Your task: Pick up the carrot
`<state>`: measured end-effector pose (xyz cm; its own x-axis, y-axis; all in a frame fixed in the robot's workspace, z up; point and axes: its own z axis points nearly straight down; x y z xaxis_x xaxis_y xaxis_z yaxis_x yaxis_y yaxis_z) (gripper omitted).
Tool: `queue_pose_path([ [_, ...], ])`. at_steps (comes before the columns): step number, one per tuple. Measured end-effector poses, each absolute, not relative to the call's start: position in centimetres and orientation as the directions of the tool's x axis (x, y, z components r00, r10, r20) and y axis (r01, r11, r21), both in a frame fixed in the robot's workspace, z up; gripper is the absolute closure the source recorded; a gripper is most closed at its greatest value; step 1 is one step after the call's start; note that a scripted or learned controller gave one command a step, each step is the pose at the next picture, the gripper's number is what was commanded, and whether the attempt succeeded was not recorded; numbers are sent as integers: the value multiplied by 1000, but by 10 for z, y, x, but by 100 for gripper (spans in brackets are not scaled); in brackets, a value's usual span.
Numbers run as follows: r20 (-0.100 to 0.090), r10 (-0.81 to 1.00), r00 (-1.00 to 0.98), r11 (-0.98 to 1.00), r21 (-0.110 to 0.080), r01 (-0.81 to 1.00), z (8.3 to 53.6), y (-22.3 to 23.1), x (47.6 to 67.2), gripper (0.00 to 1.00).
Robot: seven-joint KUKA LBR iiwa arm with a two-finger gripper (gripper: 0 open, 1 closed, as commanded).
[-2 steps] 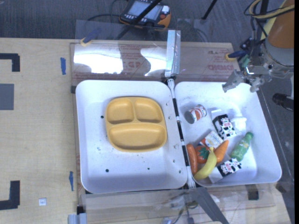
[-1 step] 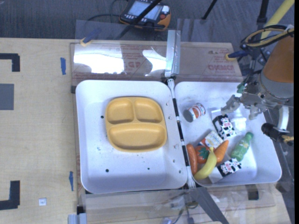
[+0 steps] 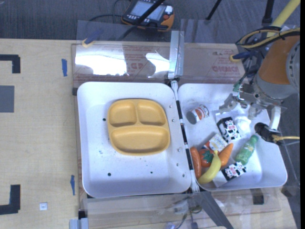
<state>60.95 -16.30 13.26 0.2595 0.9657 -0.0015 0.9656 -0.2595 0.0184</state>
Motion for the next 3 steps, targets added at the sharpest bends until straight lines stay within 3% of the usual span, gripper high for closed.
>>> queue_pose_path([
  [1,0,935,356,-356,3,935,104,-163,534,0],
  [2,-3,995,99,-99,23,995,99,-147,488,0],
  [3,-9,973,-231,231,28,973,97,-161,490,0],
])
